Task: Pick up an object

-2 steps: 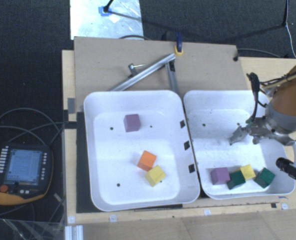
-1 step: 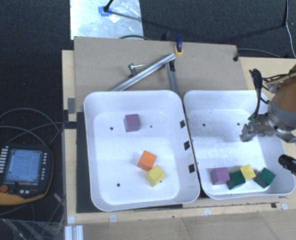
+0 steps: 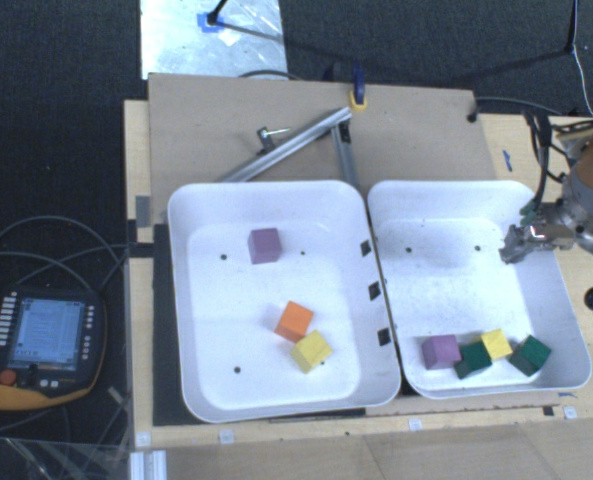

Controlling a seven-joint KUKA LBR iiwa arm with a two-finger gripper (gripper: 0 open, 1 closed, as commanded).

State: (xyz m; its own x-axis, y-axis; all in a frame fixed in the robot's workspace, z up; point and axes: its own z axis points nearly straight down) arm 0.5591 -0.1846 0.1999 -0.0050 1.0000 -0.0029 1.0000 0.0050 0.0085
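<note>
1. Gripper [image 3: 521, 240]: over right bin's [image 3: 476, 196] right side; finger state cannot be told.
2. Purple cube [image 3: 440, 350], green cubes, yellow cube: near edge, well apart from gripper.
3. Legible writing: unreadable.

A teach pendant [image 3: 38, 346] is seen at nine o'clock off the surface [image 3: 306, 118]; a foil sheet [image 3: 211, 23] lies at twelve.
</note>
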